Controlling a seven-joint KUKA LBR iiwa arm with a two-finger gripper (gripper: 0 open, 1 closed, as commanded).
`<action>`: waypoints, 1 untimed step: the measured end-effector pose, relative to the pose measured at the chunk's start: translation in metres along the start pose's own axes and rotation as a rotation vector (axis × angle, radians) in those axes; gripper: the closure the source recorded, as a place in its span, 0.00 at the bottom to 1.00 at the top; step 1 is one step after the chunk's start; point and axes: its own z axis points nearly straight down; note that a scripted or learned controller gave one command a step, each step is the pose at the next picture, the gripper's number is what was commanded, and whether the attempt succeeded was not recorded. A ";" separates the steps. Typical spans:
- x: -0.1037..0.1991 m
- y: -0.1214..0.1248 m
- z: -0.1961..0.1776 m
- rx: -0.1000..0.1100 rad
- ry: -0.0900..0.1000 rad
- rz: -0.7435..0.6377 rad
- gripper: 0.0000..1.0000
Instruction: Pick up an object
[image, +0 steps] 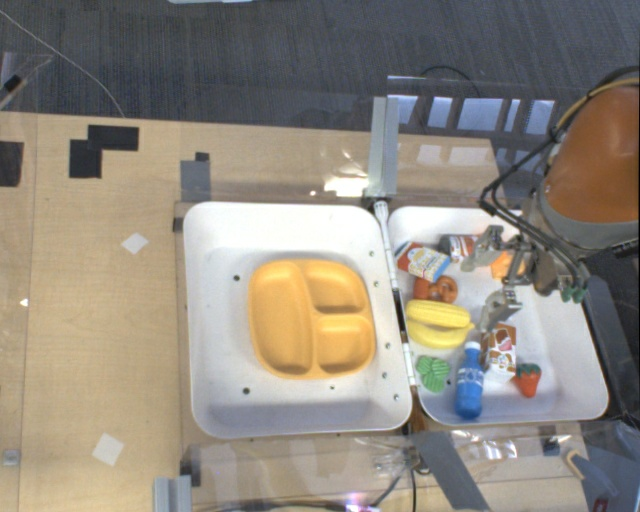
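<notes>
Over the right bin (590, 400), gripper (497, 312) hangs just right of the banana (438, 325), likely lining up a grab; can't tell its state.

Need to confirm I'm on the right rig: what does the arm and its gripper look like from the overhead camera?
The arm shows a broad orange band with grey housing below it. Black cables loop along its left side. The gripper is small, grey metal, with thin fingers.

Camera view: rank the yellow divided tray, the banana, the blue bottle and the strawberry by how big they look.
1. yellow divided tray, by far the largest
2. banana
3. blue bottle, close to the banana in length but slimmer
4. strawberry, the smallest
</notes>
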 end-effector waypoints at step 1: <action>-0.042 -0.056 0.112 0.000 0.004 0.239 0.00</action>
